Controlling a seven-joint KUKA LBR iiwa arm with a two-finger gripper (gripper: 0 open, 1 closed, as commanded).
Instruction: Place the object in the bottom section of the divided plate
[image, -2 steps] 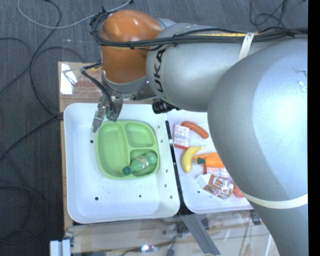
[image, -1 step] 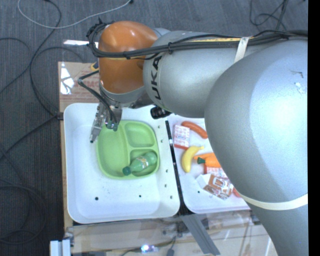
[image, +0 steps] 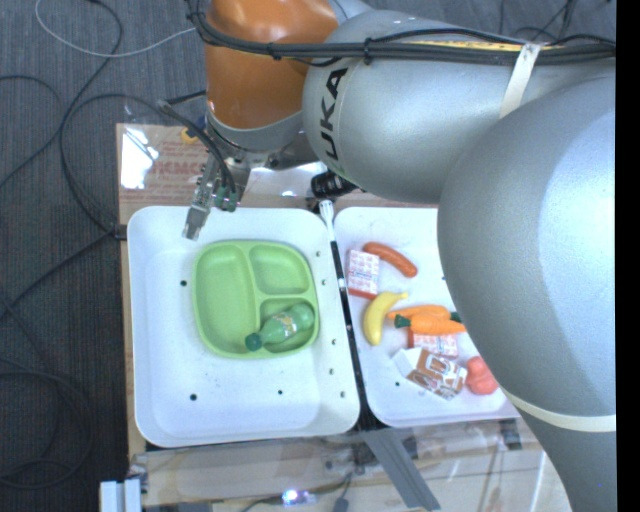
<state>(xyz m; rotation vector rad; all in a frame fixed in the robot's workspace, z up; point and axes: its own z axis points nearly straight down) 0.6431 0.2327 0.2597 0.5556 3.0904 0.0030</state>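
Nearest the lens: the bulky grey arm link (image: 540, 250), covering the view from 12 to 5 o'clock, with the orange band (image: 265, 40) at the top.

Below that band, the gripper (image: 200, 205), hanging over the 11 o'clock corner of the left bin (image: 150, 330). Nothing seen pinched in it. Spread or pressed together: cannot tell at this angle.

Outward toward 5 o'clock from the gripper, the green divided plate (image: 225, 295), set in the middle of the left bin. In its bottom section, at the plate's 5 o'clock, the green bottle (image: 283, 328), lying on its side, cap end toward 8 o'clock and close to the ridge between sections. Well apart from the gripper.

Judging by that, placing looks done, with only a clean retreat remaining. To do that well:
- Lift straight up first, then draw back toward 12 o'clock, away from the plate's rim.
- Avoid any sweep across the plate; a round bottle on its side probably rolls at a light nudge, and the cap end could ride over the ridge.
- Keep clear of the bin's wall at 11 o'clock.

Farther out at 3 o'clock, the right bin (image: 390, 400), with a banana (image: 376, 314), a sausage (image: 392, 259), a carrot (image: 432, 320) and some small packets. Leave these alone.
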